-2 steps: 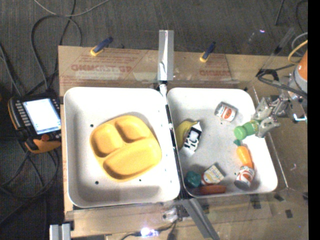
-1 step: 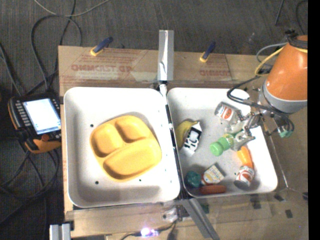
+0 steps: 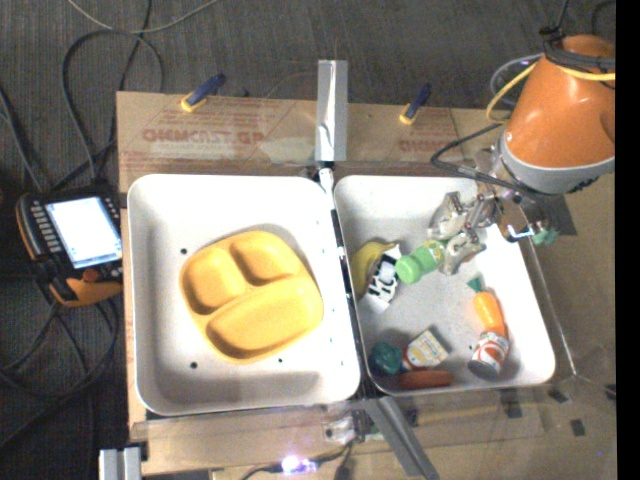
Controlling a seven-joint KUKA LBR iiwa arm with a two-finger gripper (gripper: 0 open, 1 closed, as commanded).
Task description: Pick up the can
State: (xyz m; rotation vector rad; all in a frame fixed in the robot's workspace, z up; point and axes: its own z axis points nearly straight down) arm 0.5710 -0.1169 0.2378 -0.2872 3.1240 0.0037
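Red-white can (image 3: 489, 352) lies tipped in right bin's near corner.

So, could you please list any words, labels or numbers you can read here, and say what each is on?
Red print on the cardboard sheet: mirrored and blurred, unreadable.
Black-and-white label on the yellow item: large characters, not legible.
Can: red-and-white label, too small.
Small packet: print too small.
Handheld screen: glare, nothing readable.

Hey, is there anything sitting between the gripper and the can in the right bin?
Nothing sits directly between them. The gripper hangs over the green bottle in the upper part of the right bin; the can lies near the bin's lower right corner, with an orange carrot-shaped piece touching its upper side.
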